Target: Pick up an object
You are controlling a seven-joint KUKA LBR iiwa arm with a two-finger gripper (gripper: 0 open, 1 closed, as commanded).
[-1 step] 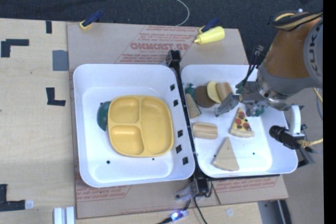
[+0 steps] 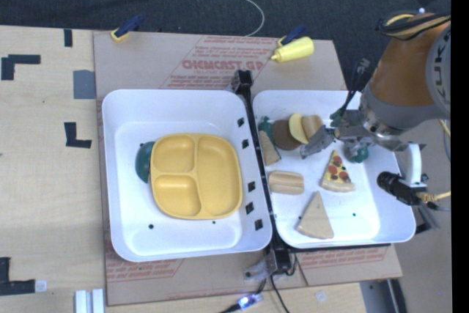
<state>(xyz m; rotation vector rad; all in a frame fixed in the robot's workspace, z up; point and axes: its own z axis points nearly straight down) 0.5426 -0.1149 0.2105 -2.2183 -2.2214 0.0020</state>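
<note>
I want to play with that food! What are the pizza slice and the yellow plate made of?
The pizza slice looks like a plastic toy: flat painted colours, red dots and a neat tan crust. It could also be painted wood. The yellow plate looks like smooth moulded plastic, one even colour with rounded dividers and a soft sheen.

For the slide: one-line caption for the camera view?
KUKA arm's claw hovers over toy foods, near the pizza slice, in the right bin; yellow divided plate fills the left bin.
</note>
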